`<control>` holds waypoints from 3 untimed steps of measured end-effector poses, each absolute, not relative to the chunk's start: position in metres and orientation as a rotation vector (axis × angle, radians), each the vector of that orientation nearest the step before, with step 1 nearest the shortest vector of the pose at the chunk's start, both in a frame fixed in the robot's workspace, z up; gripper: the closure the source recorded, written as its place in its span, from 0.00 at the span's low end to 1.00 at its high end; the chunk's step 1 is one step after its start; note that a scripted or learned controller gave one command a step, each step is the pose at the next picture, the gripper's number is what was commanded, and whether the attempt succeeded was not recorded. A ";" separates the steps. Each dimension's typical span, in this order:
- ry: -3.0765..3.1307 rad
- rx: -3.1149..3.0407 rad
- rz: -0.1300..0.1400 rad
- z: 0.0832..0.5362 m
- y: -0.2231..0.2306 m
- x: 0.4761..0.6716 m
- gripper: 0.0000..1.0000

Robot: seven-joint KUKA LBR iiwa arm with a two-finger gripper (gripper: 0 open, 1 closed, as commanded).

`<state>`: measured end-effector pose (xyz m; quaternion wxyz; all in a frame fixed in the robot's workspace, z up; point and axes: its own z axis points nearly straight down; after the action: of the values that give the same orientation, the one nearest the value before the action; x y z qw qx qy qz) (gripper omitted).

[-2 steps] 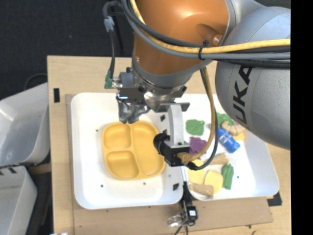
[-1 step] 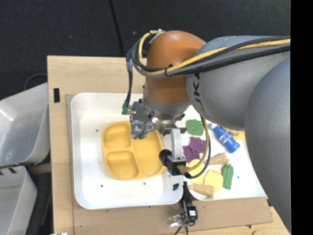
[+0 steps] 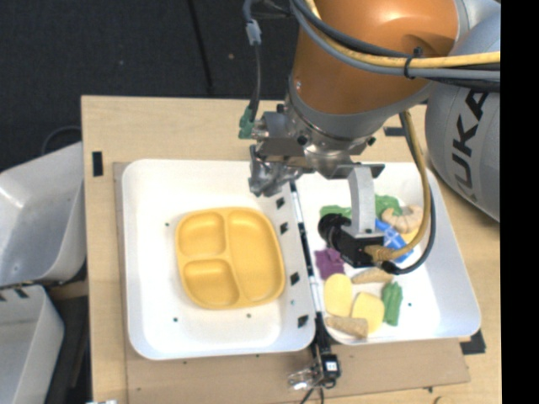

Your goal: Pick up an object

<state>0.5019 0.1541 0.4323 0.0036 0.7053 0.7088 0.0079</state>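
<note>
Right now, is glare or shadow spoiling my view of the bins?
In the camera view, light is even: mild sheen on the yellow tray, no washed-out glare. The arm looms large and slightly soft, covering the right bin's far end; the small toys under it sit in its shadow.

Arm reaching in from right, wrist pointing down.

A wooden worktop is seen carrying two shallow white bins side by side. In the left bin a yellow divided plate is laid flat. White equipment is placed beside the worktop's left edge.
</note>
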 end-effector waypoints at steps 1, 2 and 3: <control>2.220 2.223 -0.002 0.417 0.088 0.490 1.00; 2.219 2.220 0.003 0.429 0.056 0.490 1.00; 2.227 2.211 0.001 0.439 0.057 0.491 1.00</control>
<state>0.4912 0.0570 0.4390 0.0018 0.7045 0.7097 0.0003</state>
